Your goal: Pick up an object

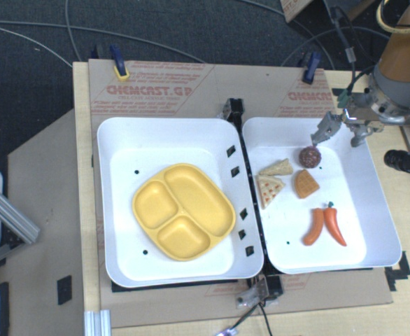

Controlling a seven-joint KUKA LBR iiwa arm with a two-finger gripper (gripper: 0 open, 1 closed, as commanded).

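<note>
The right bin [373,208] holds a dark red round fruit [310,157], an orange-brown nugget [306,184], two tan wedge-shaped pieces [271,181], an orange sausage [315,227] and a red-orange carrot [334,225]. My gripper [343,131] hangs over the bin's far right part, just above and to the right of the round fruit. Its two fingers [325,129] are spread apart with nothing between them.
The left bin [121,152] carries a yellow divided plate [182,210]. A black clip row runs along the seam between the bins [241,187]. Blue clamps [120,64] sit at the board's far edge. Cables trail across the dark floor behind.
</note>
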